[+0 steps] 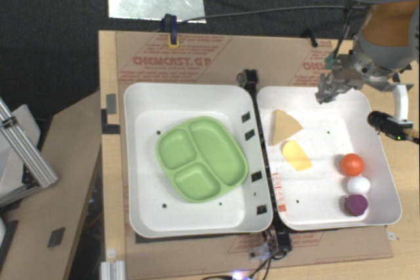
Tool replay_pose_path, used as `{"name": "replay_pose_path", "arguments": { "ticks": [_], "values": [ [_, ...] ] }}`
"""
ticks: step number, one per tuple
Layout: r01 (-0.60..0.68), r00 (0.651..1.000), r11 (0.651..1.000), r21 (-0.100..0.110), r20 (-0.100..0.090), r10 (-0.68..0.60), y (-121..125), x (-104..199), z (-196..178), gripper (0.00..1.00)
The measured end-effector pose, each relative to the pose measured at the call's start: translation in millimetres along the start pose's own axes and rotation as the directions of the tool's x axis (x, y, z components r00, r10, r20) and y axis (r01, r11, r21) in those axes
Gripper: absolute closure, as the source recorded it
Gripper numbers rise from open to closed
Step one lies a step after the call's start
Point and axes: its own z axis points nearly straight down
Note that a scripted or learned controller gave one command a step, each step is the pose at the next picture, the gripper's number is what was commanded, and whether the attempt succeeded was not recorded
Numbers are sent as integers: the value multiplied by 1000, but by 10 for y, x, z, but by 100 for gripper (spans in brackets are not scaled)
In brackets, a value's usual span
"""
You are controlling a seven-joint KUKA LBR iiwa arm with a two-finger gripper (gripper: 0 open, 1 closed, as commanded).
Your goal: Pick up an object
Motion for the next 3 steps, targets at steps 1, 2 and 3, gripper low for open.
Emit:
{"name": "replay_pose_path", "arguments": {
  "ticks": [1, 2, 3],
  "values": [
    [-1, 1000, 1000, 1, 0, 1, 3, 476, 22, 100],
    [1, 1000, 1000, -2, -1, -1, 154, 1039, 14, 100],
    [0, 1000, 1000, -1, 0, 0, 177, 1558, 19, 100]
  ]
}}
